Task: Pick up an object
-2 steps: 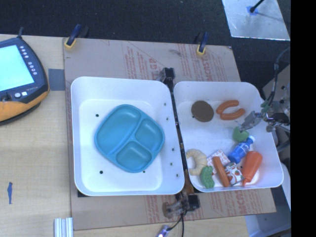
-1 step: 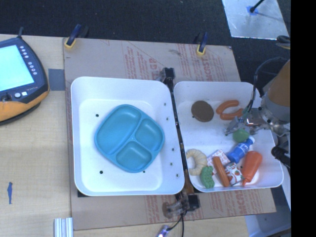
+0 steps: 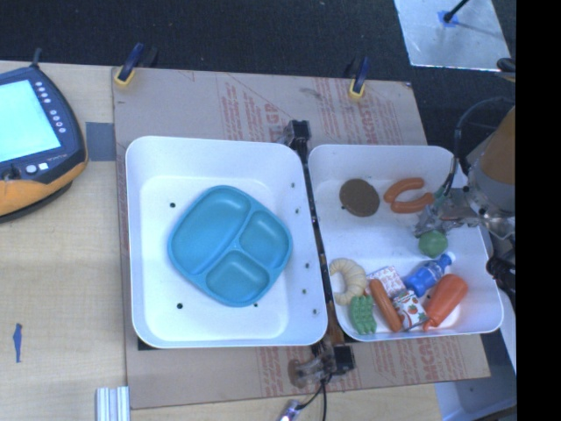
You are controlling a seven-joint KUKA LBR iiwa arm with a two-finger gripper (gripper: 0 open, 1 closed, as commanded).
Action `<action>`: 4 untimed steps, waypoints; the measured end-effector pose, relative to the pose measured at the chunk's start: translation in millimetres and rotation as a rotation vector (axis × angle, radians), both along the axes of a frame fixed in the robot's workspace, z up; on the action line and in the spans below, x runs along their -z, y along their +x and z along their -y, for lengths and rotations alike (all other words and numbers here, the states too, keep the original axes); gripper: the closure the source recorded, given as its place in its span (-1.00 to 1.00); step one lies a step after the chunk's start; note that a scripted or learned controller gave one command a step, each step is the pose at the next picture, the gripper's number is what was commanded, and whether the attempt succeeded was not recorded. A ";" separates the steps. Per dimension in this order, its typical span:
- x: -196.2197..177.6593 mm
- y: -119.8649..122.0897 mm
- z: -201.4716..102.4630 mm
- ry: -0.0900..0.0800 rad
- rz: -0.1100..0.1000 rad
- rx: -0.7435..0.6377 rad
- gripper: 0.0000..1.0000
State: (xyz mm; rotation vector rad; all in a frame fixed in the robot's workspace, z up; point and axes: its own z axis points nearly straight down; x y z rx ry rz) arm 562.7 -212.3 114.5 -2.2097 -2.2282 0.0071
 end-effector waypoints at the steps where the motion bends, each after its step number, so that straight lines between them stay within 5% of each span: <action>1: -49.9 24.8 -68.3 0.001 0.002 0.002 1.00; 2: -77.4 35.9 -152.3 0.000 0.003 0.001 1.00; 3: -77.2 35.6 -151.5 0.000 0.002 0.003 -1.00; 4: -3.9 17.8 -111.1 -0.001 0.000 0.003 -1.00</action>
